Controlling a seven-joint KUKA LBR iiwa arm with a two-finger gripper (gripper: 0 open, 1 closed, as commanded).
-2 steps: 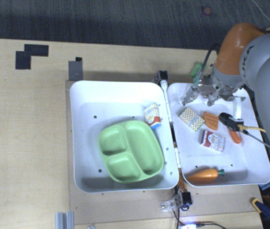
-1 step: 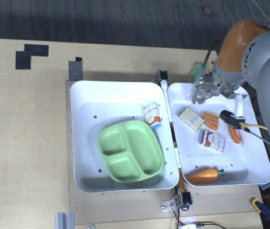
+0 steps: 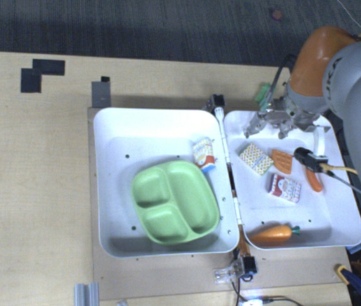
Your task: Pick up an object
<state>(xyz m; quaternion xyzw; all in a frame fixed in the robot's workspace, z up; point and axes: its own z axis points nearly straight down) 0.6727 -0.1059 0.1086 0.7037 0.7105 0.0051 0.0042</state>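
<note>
My gripper hangs over the far edge of the right bin. Its fingers are spread open and nothing sits between them. Just in front of it lies a checkered yellow-and-white packet, with an orange ridged piece beside it on the right. A red-and-white packet rests near the bin's middle. A slim orange piece lies to its right. An orange carrot with a green tip lies against the near wall.
The left bin holds a green divided plate and a small white carton close to the shared wall. The grey arm with its orange band reaches in from the upper right.
</note>
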